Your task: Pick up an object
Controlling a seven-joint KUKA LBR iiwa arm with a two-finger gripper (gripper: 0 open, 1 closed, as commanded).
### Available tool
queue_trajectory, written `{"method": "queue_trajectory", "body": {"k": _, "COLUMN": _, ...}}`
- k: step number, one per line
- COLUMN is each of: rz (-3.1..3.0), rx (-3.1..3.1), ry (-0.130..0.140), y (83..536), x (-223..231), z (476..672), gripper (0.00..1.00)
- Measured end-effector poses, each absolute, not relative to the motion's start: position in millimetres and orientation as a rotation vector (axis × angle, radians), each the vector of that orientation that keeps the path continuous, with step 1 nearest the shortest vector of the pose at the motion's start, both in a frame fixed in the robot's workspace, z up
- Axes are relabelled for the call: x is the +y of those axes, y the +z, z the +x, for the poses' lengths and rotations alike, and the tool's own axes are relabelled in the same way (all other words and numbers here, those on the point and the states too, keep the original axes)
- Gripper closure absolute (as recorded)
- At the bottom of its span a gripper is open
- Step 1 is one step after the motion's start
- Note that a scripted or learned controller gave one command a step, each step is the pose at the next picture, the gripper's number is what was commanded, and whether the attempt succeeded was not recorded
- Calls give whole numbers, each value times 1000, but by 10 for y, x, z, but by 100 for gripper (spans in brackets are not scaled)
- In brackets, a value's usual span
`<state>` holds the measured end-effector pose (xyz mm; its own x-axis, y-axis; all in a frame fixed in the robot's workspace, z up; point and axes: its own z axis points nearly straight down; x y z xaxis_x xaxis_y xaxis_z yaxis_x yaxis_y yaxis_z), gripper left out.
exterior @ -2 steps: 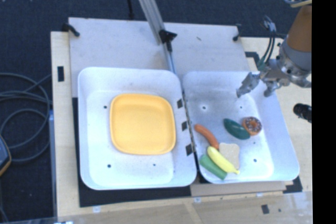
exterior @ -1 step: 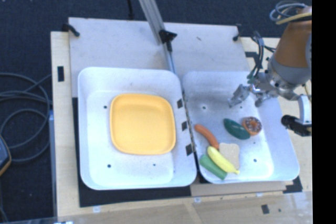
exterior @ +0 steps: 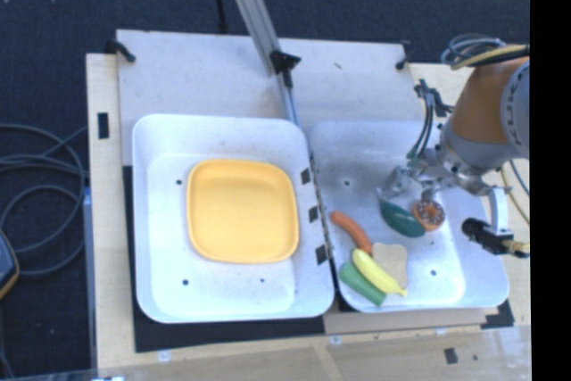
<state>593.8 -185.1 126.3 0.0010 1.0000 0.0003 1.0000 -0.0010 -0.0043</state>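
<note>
In the right bin a dark green piece lies just beside a small brown-orange item, both right under the gripper. Whether the pincer is wide, narrow, or gripping either one cannot be told from this view. Nearer the bin's front edge lie a carrot, a banana, a green vegetable and a tan slice. The left bin holds a yellow plate.
</note>
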Motion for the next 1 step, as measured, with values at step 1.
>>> {"method": "queue_trajectory", "body": {"k": 1, "rz": -2225, "rx": -2221, "ry": -3, "y": 1400, "x": -1855, "z": 5955, "gripper": 100}}
